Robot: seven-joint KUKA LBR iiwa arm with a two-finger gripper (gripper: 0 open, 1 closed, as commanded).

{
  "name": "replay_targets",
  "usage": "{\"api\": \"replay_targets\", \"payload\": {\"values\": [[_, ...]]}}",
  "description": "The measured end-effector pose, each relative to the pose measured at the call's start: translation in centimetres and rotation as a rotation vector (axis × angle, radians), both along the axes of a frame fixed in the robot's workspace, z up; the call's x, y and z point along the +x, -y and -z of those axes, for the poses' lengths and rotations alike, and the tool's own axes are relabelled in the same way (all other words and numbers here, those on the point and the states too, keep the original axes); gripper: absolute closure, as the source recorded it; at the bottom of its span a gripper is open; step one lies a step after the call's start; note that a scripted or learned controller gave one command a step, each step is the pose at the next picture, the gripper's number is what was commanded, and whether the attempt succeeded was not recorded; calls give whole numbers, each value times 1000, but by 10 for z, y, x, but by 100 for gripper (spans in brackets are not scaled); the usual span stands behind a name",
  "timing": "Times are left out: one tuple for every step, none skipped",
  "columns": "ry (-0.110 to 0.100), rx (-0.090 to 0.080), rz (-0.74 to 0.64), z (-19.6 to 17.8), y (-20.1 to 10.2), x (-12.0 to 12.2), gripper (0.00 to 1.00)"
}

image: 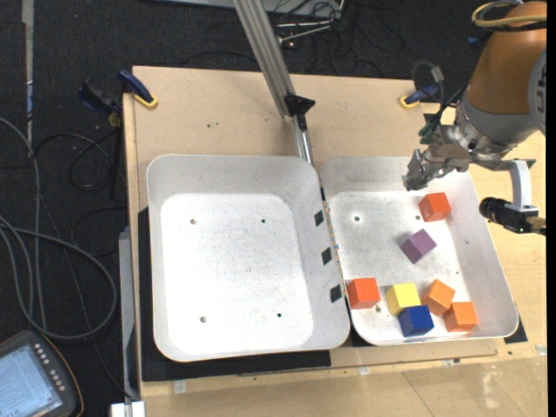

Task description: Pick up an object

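The right bin (373, 202) holds several small blocks. An orange cube (434, 206) lies near its far right side, with a purple cube (419, 245) just in front of it. Along the near edge sit an orange cube (363, 292), a yellow cube (402, 298), a blue cube (416, 321) and two more orange blocks (441, 294) (461, 316). My gripper (417, 175) hangs over the far part of the right bin, just up and left of the far orange cube. Nothing shows between its dark tips.
The left bin (230, 254) lies beside the right one. A slanted metal pole (265, 42) runs from the top down to the bins' shared far corner. Clamps (139, 89) (415, 96) grip the board's far corners. A black fixture (508, 213) juts from the arm at the right.
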State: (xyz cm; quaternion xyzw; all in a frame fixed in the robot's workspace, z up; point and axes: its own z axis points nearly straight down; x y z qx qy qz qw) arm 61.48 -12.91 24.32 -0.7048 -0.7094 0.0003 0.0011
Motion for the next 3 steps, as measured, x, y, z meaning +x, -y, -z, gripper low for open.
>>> {"api": "replay_targets", "payload": {"values": [[-1, 0, 0, 9, -43, -17, 100], [0, 1, -2, 17, -98, -28, 100], [0, 1, -2, 14, -150, -58, 100]]}}
